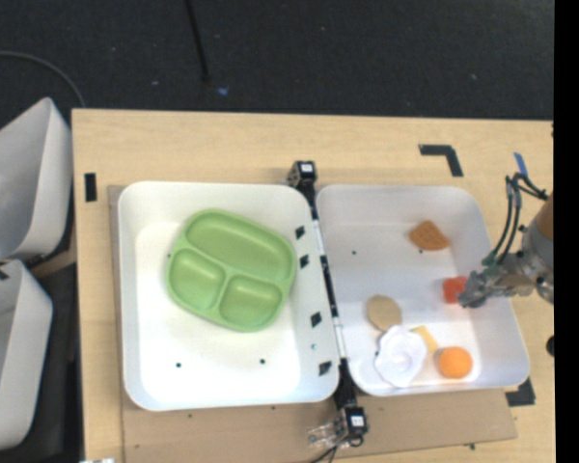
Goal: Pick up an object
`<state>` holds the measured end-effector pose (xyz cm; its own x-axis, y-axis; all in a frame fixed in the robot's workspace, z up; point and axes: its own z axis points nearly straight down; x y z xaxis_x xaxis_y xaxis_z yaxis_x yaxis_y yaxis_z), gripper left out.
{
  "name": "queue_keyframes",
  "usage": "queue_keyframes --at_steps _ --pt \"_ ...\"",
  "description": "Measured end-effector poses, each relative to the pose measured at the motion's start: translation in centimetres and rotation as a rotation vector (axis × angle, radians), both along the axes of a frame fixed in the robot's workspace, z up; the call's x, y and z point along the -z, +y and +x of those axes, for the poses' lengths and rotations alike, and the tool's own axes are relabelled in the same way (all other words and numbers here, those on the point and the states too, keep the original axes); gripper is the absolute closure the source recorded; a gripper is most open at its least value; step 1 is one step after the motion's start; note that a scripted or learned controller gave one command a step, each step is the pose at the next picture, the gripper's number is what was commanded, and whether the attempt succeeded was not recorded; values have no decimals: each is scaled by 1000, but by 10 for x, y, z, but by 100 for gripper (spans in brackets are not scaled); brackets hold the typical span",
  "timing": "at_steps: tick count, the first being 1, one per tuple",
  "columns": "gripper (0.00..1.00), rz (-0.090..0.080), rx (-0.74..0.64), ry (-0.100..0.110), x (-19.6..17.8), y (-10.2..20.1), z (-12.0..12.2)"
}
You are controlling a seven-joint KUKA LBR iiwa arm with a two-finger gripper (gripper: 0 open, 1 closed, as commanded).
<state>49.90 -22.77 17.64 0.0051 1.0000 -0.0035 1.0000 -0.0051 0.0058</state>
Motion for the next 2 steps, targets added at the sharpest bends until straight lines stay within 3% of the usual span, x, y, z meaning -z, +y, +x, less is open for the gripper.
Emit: queue_keyframes --at_steps 2 --pt "100 -1 -9 -2 -113 6 2"
